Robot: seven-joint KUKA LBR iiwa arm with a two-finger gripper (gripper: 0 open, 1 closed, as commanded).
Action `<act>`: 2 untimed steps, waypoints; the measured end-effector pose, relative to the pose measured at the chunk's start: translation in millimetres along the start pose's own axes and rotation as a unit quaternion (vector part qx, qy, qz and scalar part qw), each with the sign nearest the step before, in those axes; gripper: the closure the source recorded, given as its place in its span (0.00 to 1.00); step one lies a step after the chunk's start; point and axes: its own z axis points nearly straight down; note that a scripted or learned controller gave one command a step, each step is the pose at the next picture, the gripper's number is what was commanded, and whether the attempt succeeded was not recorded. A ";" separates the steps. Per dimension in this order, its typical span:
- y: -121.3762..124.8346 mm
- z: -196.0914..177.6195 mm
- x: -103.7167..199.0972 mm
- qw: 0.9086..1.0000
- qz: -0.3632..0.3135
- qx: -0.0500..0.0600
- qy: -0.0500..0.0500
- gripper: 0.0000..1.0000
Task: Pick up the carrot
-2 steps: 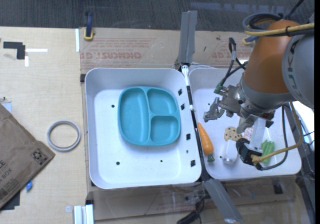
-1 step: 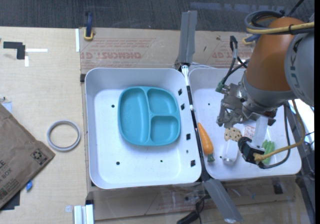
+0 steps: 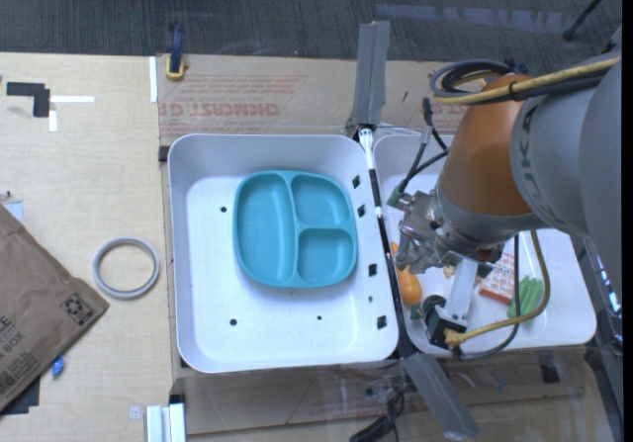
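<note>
Where the two white bins meet, the carrot (image 3: 406, 285) shows as a small orange patch in the right bin (image 3: 579, 331), against that bin's left wall and just under the arm's wrist; most of it is hidden by the wrist hardware, so its long axis and which way it points cannot be read from here; one carrot counted.

The arm (image 3: 534, 148), grey with its orange band, comes in from the right and hangs over the left part of the right bin; the gripper (image 3: 420, 257) sits low over the carrot, near touching; whether the pincer is spread or closed, and whether it has anything in it, I cannot tell; the mechanism blocks the view.

Left bin (image 3: 198, 331): one teal divided plate (image 3: 295, 229), three compartments, lying flat near the bin's middle, well apart from the carrot.

Right bin: one green thing (image 3: 529, 294) at the right, long and thin, running near to far; one red-and-white flat item (image 3: 499, 277) beside it, partly under the wrist; too obscured to name either.

On the bench left of the bins: one grey tape ring (image 3: 126, 266); one brown cardboard box (image 3: 35, 307) at the near-left edge.
</note>
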 end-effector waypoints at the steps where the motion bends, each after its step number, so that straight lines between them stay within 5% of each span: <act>1: -7.5 -196.2 16.5 1.000 -0.024 -0.002 0.000 1.00; 2: -7.6 -196.0 16.3 1.000 -0.024 -0.001 -0.001 0.00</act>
